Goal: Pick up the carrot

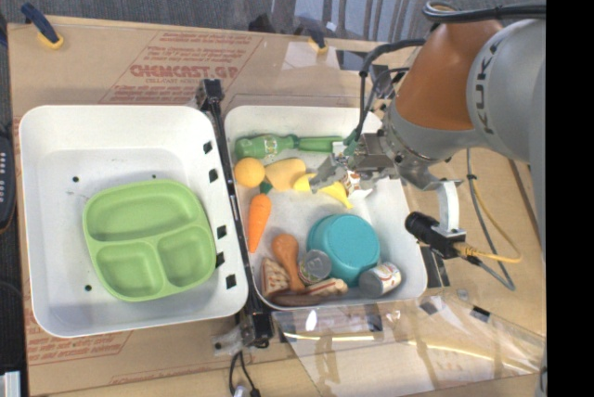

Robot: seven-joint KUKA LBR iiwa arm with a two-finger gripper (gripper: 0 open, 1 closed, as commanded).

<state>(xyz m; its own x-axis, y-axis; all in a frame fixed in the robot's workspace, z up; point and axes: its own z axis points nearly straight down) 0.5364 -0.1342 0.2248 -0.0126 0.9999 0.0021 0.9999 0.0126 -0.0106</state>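
— What sits nearest in the right bin (408, 242)?
— A teal bowl (346, 247), a can (316, 266) beside it, bread (275, 277).
— And the carrot (259, 221)?
— Lying by the bin's left wall, just below a lemon (249, 172), untouched.
— The gripper (340, 179)?
— Hovering over a banana (332, 192), farther right; I can't tell how it's set. A green bottle (278, 145) lies beyond.

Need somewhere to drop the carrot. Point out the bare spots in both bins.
Left bin: bare floor all round the green tray, widest along the far wall. Right bin: crowded; the carrot lies by the left wall among bottle, lemon and bowl.
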